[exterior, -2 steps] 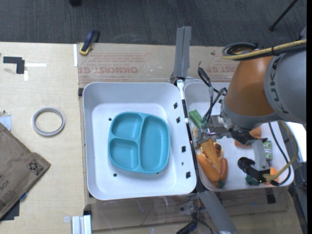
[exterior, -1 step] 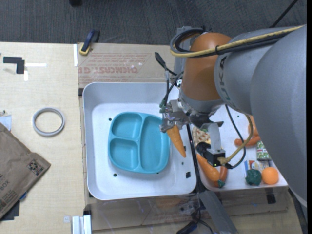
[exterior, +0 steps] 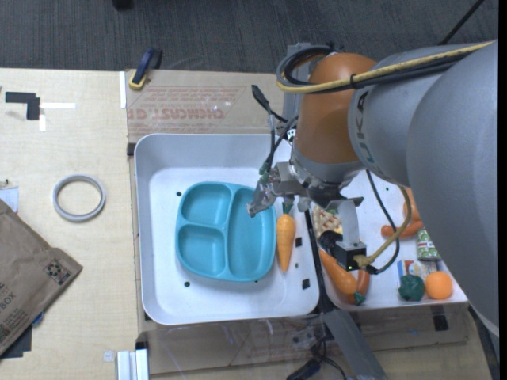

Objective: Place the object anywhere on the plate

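A blue three-compartment plate [exterior: 222, 232] lies in the left white bin [exterior: 158, 291]. An orange carrot [exterior: 285, 241] lies lengthwise just off the plate's right rim, touching or nearly touching it. My gripper [exterior: 272, 204] hangs over the plate's upper right corner, under the orange wrist band. Its fingers stand apart, with white bin floor showing between them. The left fingertip [exterior: 256, 207] is over the plate's rim, and the right one sits just above the carrot's top end. Nothing is between the fingers.
The right bin [exterior: 396, 307] holds a second carrot [exterior: 348, 279], an orange ball [exterior: 438, 285], a green piece [exterior: 410, 288] and a packet [exterior: 329, 222]. A tape ring [exterior: 79, 198] and a cardboard box [exterior: 24, 283] lie on the bench at left. The arm covers most of the right side.
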You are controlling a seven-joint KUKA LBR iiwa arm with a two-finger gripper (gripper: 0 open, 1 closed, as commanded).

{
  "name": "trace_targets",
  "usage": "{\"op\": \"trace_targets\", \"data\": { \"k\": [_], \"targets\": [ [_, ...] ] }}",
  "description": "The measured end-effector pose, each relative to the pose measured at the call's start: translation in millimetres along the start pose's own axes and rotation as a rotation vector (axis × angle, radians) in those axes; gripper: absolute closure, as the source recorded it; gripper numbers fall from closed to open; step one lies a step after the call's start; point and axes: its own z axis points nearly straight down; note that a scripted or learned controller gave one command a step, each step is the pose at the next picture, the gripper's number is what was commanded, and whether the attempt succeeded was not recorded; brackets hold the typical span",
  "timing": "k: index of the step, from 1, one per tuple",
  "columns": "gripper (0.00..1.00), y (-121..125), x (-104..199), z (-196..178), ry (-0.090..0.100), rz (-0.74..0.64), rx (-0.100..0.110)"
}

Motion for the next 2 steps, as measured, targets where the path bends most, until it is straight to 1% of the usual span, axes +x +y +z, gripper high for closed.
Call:
{"op": "trace_targets", "data": {
  "k": [2],
  "targets": [
    [0.00,0.0,0.0,0.0,0.000,0.000,0.000]
  ]
}}
